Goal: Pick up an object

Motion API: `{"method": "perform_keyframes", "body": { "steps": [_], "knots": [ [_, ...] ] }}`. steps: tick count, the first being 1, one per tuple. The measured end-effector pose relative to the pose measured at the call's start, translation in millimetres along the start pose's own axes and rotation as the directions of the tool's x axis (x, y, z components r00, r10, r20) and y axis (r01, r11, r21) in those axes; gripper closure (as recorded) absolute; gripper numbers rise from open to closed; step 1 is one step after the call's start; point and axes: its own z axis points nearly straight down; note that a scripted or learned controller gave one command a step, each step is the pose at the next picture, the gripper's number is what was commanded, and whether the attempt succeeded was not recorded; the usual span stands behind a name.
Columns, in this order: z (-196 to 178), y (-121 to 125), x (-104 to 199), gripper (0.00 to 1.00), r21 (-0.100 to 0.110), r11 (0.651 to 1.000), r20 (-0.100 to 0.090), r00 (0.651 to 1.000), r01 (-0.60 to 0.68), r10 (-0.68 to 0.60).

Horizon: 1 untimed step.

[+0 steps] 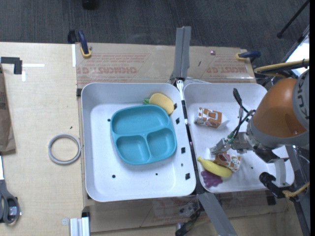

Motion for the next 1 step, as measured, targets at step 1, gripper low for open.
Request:
{"method": "perform_keyframes", "body": {
  "steps": [1],
  "knots": [
    [0.0, 0.0, 0.1, 0.0, 0.0, 1.0, 0.0, 1.0, 0.0, 0.0]
  ]
}}
